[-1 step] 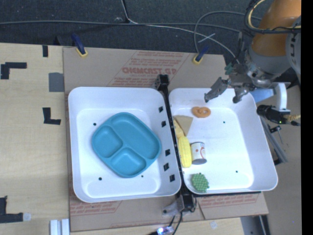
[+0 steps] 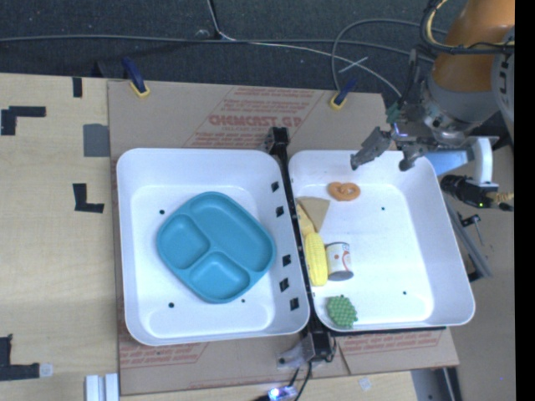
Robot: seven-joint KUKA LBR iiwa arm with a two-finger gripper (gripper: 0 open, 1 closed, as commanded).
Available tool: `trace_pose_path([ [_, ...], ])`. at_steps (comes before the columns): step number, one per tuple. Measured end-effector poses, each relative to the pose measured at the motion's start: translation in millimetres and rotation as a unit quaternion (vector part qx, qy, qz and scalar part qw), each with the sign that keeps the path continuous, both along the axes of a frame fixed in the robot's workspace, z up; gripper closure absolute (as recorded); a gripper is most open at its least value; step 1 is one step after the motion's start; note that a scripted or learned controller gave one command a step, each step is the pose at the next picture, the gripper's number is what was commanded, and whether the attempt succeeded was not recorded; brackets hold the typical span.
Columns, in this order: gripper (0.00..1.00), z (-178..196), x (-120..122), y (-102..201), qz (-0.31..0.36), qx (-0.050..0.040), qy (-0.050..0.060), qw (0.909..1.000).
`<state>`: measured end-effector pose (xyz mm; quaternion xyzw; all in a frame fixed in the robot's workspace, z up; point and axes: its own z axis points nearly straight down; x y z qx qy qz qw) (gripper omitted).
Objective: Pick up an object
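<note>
In the left white plastic bin (image 2: 134, 224) a blue three-compartment plastic tray (image 2: 215, 246) lies flat near the middle. Along the left wall of the right white bin (image 2: 443, 249) sit a tan wedge-shaped piece (image 2: 314, 210), a yellow toy corn cob (image 2: 315, 257) just nearer than it, a small white can with a red mark (image 2: 338, 261) touching the cob's right side and a green knobbly toy vegetable (image 2: 341, 311) at the near edge, while an orange ring-shaped pretzel toy (image 2: 343, 191) lies toward the far side. Over that bin's far right corner hangs the grey two-finger gripper (image 2: 386, 154), its fingers spread wide with nothing between them, well apart from the objects.
</note>
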<state>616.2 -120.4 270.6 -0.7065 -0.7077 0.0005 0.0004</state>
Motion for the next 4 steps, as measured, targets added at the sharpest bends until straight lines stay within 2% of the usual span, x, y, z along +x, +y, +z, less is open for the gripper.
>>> trace_pose_path([
  [2,0.00,-90,1,-7,0.000,-0.0003,0.002,1.0000],
  [3,0.00,-143,-7,-15,0.000,-0.0001,0.003,1.0000],
  [4,1.00,-129,-5,-14,0.001,-0.0003,0.000,1.0000],
])
